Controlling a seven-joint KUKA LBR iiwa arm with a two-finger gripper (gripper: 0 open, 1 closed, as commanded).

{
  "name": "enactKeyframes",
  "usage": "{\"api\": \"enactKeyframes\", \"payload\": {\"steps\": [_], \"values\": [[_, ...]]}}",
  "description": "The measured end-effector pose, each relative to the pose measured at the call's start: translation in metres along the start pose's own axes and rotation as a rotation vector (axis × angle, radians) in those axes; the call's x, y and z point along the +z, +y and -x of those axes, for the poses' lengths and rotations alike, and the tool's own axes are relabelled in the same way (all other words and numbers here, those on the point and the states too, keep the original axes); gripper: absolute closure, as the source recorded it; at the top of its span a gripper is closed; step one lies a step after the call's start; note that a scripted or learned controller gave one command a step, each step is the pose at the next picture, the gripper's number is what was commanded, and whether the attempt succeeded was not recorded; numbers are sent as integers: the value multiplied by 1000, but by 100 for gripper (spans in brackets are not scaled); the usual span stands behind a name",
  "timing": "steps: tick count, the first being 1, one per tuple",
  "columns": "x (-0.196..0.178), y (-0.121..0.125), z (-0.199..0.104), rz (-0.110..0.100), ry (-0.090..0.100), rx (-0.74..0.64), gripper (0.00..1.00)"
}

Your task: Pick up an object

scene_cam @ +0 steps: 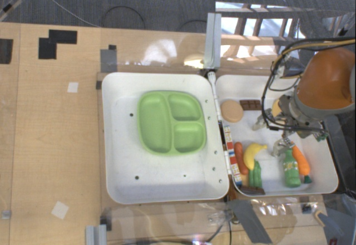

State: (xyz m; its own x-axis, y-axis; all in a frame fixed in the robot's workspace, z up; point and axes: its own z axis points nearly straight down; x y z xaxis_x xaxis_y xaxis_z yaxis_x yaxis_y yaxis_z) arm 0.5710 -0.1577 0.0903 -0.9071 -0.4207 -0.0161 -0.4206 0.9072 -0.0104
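The right bin (328, 182) holds several small items: a tan round bun (232, 111), a brown bar (250, 106), a red sausage (240, 156), a yellow banana (255, 152), a small green bottle (256, 174), a larger green bottle (291, 169) and an orange carrot (302, 161). My gripper (282, 142) hangs low over the right half of this bin, just above the top of the larger green bottle and beside the carrot. The orange-banded wrist covers part of the bin's back right. I see nothing held.
The left bin (128, 182) carries a green divided plate (171, 122) at its middle. A narrow printed box (229, 152) lies along the right bin's left wall. A metal post (212, 38) stands behind the wall between the bins. Cables loop near the wrist.
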Motion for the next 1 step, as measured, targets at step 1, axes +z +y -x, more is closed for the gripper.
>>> {"api": "enactKeyframes", "payload": {"steps": [1], "values": [[-2,-7,-82,-1,4,-28,0]]}}
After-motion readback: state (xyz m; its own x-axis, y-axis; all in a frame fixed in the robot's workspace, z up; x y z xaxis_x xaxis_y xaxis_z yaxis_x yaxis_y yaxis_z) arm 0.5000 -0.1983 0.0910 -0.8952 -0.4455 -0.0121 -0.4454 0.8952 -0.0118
